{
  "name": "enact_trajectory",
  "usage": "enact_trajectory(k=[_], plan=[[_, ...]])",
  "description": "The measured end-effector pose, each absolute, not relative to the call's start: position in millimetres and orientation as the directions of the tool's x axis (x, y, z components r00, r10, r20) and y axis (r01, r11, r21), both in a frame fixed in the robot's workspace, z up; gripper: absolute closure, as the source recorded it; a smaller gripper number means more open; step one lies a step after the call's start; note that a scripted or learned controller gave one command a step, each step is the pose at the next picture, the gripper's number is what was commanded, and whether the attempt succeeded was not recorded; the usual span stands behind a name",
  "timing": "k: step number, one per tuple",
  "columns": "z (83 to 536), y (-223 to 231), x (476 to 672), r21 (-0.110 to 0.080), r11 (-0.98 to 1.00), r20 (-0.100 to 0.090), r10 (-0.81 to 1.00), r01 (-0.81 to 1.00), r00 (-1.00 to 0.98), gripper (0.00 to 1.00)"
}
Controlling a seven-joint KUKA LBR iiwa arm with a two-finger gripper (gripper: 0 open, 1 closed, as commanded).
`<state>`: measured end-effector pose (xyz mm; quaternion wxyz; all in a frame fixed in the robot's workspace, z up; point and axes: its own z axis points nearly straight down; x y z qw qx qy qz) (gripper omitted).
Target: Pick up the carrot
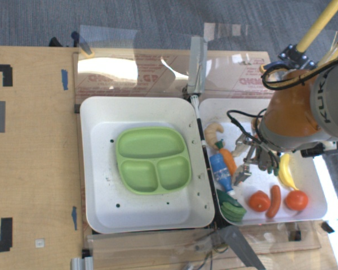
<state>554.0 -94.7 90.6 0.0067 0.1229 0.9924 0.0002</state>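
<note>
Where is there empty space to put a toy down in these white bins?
The left bin has bare white floor all round the green plate, widest toward its near edge. The right bin is crowded: carrot, blue bottle, banana, two tomatoes and the gripper fill it.

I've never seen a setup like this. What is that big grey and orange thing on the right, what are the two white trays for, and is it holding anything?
That is a robot arm, seen by one camera fixed above the bench and looking down at a slant. At its end is a two-finger gripper, its "hand". It hangs over the right bin, just beside the carrot it is meant to pick up; nothing shows between its fingers. That bin also holds toy food: a blue bottle, a banana, two tomatoes, a sausage, a green vegetable and a pale piece. The left bin holds a green divided plate.
</note>
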Motion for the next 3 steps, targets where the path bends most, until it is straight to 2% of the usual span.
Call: enact_trajectory(k=[1, 2, 3], plan=[[104.3, -95.0, 558.7, 0.002, 0.97, -0.031, 0.243, 0.243, -0.969, 1.0], [188.8, 42.4, 578.3, 0.007, 0.965, -0.01, 0.262, 0.262, -0.965, 1.0], [266.0, 63.6, 538.2, 0.003, 0.993, -0.013, 0.114, 0.114, -0.993, 1.0]])
